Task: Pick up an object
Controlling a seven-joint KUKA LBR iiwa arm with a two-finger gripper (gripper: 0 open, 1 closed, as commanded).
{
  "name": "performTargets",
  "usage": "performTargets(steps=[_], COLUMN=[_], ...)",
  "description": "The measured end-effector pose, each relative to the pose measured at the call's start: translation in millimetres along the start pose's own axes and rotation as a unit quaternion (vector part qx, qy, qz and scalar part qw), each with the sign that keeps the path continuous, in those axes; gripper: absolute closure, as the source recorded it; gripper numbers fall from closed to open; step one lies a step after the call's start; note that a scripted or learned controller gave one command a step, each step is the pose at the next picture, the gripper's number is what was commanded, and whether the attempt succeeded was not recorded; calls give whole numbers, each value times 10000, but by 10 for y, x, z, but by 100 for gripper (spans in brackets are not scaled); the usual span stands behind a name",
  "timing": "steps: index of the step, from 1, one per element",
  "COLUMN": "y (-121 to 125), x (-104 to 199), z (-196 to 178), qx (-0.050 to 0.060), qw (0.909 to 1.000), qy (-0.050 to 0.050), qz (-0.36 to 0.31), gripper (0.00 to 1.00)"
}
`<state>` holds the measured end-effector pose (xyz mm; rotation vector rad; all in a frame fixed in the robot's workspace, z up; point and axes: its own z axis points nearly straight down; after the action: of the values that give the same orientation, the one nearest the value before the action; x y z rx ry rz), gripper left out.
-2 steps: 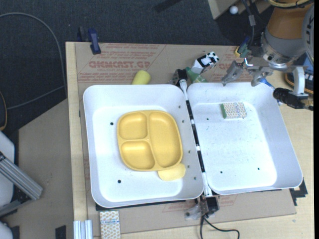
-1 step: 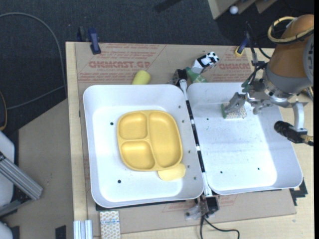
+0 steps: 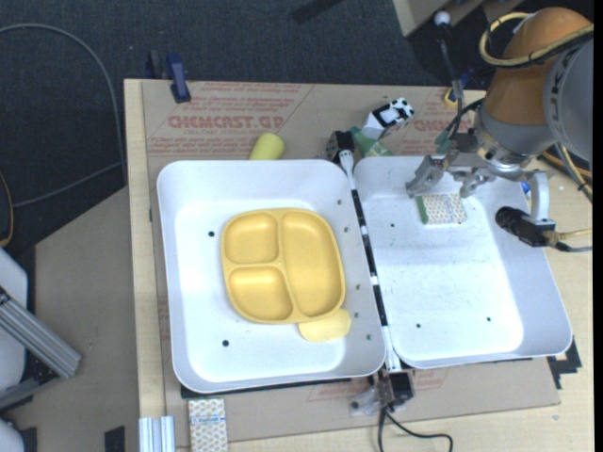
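Surroundings: dark blue-grey carpeted floor around a pale tabletop covered by a brown cardboard sheet with red print; a thin grey cable loops over the floor at upper left.
Task object: small flat rectangular packet with a green-dotted white face, lying in the upper middle of the right shallow white bin, directly below the end effector.
End effector: grey two-finger end effector poised over the packet, its two fingers spread apart to either side of the packet's upper edge; nothing is seen between them, and I cannot tell whether the tips touch the packet.
Arm: grey arm with an orange band reaching in from the right, above the bin's far right corner.
Left bin: left shallow white bin holding a yellow plastic three-compartment plate at its centre; a pale yellow flat piece sticks out from under the plate's near right edge.
Behind the bins: yellow rounded plastic object on the cardboard just past the left bin's far rim; a black-and-white and green small item near the gap between the bins.
Far edge: blue clamp at the cardboard's upper left corner.
Near edge: small patterned packet on the tabletop below the left bin.
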<state>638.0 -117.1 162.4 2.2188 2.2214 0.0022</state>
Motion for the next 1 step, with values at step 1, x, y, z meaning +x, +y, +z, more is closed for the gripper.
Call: performTargets(steps=[1], y=[112], x=[-259], z=[732], qx=[-26], qw=[10000], qy=[-7], qz=[3], gripper=[0])
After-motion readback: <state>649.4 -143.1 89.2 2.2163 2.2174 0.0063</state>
